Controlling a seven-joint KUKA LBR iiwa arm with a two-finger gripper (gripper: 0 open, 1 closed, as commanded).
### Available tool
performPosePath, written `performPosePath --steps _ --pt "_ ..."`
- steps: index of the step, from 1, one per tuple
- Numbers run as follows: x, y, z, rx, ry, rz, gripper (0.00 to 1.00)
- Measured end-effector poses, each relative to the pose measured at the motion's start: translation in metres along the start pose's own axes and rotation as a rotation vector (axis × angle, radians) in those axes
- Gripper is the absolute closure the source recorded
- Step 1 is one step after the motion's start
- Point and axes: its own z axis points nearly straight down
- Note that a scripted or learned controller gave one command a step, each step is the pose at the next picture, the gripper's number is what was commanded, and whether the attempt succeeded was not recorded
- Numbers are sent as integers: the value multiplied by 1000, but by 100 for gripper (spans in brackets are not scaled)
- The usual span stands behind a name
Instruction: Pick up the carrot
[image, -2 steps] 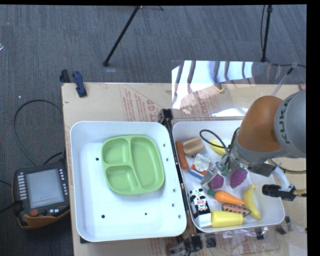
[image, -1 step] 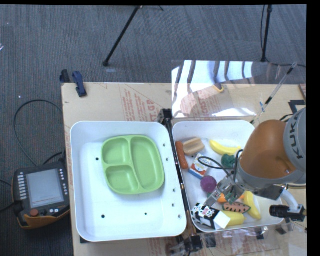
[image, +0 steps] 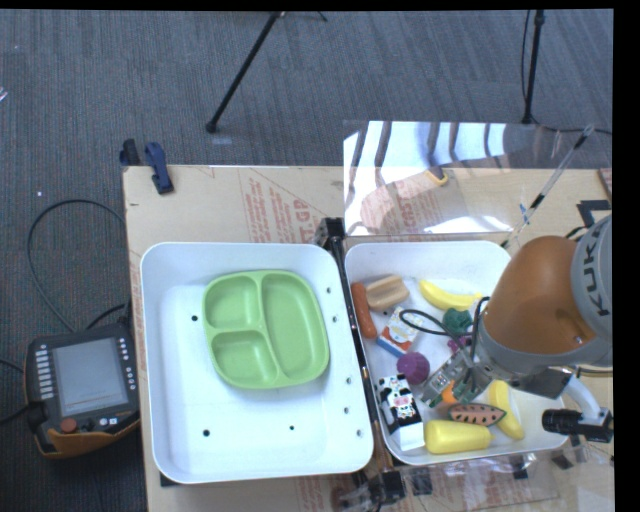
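Orange and slim, the carrot (image: 361, 310) lies along the left wall of the right bin (image: 430, 247), well apart from the gripper (image: 447, 386), which sits low among the toys; whether it is open or closed cannot be told. A clean pick likely means closing across the carrot's narrow width, clear of the wall.

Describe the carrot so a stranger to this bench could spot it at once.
Go to the right-hand white bin, the one crowded with toy food, not the one with the green divided plate. Follow its left wall: the carrot lies along it, beside the bread-like tan piece. It is the one slim orange stick there; the banana is yellow and curved.
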Motion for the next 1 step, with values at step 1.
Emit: performPosePath --steps 1 --pt "77 47 -85 0 -3 288 100"
